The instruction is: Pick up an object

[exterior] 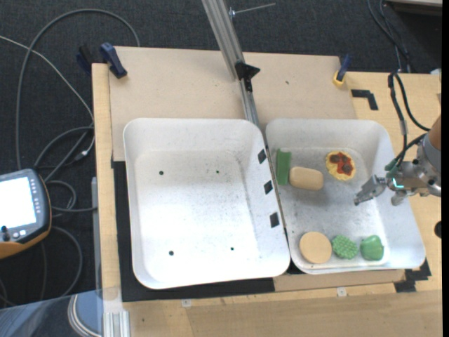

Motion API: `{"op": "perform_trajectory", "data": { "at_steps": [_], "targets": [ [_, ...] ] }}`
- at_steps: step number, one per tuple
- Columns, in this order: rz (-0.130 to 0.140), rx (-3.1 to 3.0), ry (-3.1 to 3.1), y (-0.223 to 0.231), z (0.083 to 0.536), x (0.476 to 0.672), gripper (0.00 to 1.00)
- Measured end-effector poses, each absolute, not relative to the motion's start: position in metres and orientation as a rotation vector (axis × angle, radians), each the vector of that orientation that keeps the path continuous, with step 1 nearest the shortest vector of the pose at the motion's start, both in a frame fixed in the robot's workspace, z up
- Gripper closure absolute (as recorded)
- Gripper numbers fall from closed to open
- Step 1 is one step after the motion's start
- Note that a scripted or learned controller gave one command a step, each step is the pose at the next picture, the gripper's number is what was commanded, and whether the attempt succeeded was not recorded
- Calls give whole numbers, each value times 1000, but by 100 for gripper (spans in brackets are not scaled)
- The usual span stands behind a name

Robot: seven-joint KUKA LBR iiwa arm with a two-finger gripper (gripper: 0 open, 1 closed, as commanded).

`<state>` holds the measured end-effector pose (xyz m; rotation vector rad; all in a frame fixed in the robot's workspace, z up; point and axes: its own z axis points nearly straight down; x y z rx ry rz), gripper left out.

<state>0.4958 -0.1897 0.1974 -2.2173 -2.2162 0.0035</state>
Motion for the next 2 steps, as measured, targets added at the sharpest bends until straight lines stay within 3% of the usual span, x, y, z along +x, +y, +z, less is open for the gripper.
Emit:
{"op": "perform_trajectory", "data": {
  "at_steps": [1,2],
  "targets": [
    [-1,-2219,-2220,-190,200,497,0],
    [5,-2217,-2214,-194,140,490,0]
  ]
}}
